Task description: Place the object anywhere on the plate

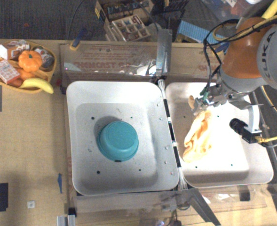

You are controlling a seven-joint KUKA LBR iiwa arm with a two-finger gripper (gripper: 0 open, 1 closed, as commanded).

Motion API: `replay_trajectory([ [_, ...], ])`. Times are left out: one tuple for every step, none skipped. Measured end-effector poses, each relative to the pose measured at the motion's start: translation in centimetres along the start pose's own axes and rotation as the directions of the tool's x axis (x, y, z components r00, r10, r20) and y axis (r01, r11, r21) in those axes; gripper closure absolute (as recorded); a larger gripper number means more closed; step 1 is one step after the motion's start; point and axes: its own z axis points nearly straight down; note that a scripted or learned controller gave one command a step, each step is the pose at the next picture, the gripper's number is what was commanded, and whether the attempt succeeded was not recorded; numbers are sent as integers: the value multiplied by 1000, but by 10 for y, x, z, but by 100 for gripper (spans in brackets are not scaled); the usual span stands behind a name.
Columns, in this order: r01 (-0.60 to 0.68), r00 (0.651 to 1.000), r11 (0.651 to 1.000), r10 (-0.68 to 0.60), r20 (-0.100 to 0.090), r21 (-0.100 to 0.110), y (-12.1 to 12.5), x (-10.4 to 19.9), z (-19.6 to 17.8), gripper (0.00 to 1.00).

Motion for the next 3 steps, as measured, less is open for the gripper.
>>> replay_trajectory([
  [0, 1000, 1000, 0, 1, -2, 1, -1, -40, 100],
  [390, 921, 921, -390, -1, -1, 3, 47, -50, 100],
  [717, 697, 697, -717, 0, -3, 13, 96, -38, 100],
])
